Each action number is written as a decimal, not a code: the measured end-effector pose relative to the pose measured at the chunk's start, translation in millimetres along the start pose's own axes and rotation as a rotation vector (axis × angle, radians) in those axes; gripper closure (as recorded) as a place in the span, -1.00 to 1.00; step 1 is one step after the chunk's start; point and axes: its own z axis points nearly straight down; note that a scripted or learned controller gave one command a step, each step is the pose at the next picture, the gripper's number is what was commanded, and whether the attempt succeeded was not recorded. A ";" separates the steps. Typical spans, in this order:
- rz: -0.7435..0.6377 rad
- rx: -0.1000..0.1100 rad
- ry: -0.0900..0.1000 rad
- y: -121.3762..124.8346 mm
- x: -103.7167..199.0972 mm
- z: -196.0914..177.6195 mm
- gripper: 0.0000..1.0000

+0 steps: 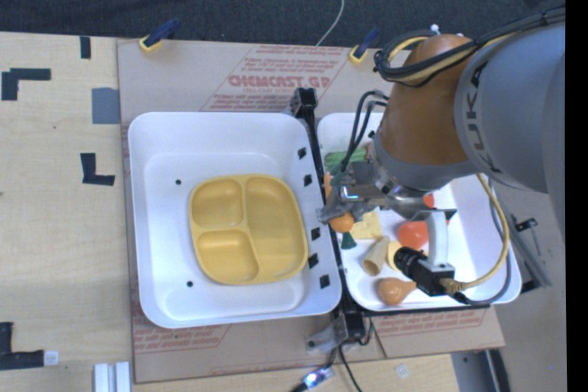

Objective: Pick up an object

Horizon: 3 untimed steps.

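The arm (432, 119) leans low over the right bin (487, 207) at the frame's right, its gripper (342, 202) down among the toy food, near an orange piece (342, 222); its grip state is hidden. The yellow tray (246, 228) lies in the left bin (156, 197).

Red letters are printed on the brown cardboard sheet (276, 78) that lies under the two white bins. The letters sit on the far part of the sheet, just past the left bin (147, 197). They are upside down from this camera. The biggest line seems to say "CHEMCAST GP", but some letters are hard to be sure of. There are smaller red lines above and below it, and they are too small and blurry to read. On the grey arm (524, 115) there are big dark letters running down its side, and they look like "KUKA", partly cut off.
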 end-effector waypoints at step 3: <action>0.003 -0.003 0.000 -6.7 12.1 1.4 1.00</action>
